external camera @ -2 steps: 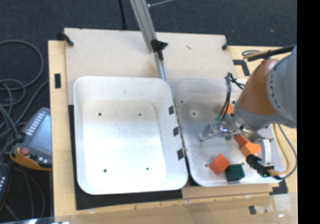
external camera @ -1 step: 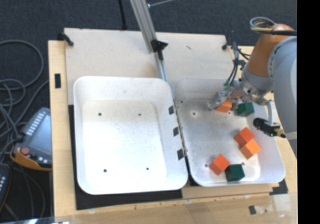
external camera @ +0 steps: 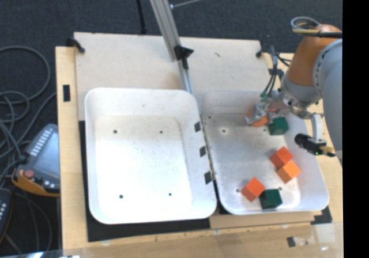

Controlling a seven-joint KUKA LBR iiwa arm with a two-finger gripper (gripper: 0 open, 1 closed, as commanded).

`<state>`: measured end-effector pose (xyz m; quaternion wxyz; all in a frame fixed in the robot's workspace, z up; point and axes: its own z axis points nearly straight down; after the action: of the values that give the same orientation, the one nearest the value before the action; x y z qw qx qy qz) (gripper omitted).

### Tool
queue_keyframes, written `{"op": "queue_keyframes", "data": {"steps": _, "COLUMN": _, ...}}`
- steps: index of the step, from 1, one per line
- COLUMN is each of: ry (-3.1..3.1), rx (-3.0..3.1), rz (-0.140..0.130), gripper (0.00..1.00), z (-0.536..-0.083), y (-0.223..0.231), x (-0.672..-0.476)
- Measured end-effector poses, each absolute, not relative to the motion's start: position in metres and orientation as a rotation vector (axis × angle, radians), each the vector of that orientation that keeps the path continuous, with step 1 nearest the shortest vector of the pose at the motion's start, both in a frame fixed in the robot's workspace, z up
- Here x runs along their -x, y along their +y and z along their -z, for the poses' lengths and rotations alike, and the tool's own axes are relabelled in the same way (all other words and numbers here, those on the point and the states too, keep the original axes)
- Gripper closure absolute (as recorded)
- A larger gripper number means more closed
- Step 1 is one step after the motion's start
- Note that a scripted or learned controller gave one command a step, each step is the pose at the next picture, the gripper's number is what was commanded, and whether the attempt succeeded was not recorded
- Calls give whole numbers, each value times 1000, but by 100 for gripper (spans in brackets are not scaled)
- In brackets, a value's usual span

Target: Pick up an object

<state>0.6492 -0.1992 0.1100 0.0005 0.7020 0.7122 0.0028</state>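
Claw (external camera: 262,112) low over upper part of right-hand shallow white plastic bin (external camera: 230,193), right of frame centre, at end of grey arm with orange band (external camera: 305,61). Small orange piece (external camera: 257,117) directly at claw tip, touching or just beneath it; shape too blurred to fix, long axis apparently running lower left to upper right. Opening of claw impossible to tell; grip on orange piece not confirmed. Dark green cube (external camera: 278,126) just beside claw, lower right. Two orange cubes (external camera: 285,164) touching each other further toward lower right, well apart from claw. Orange cube (external camera: 252,189) and dark green cube (external camera: 271,198) adjoining near bin's bottom edge. Cubes matt, sharp-edged, probably wood or foam. Judgement: orange piece at tip nearest candidate, needing little or no sideways travel. Left-hand white bin (external camera: 144,107) speckled, on pale wooden table (external camera: 127,55).
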Motion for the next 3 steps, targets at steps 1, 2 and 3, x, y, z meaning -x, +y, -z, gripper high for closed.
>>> {"op": "queue_keyframes", "data": {"steps": 1, "ry": 2229, "rx": -2210, "rz": -9, "gripper": 100, "z": -200, "y": -80, "x": -611}}
{"op": "queue_keyframes", "data": {"steps": 2, "ry": 2221, "rx": -2217, "rz": -3, "gripper": 100, "z": -109, "y": -121, "x": -599}}
{"op": "queue_keyframes", "data": {"steps": 3, "ry": 2223, "rx": -2206, "rz": -14, "gripper": 100, "z": -203, "y": -57, "x": -674}}
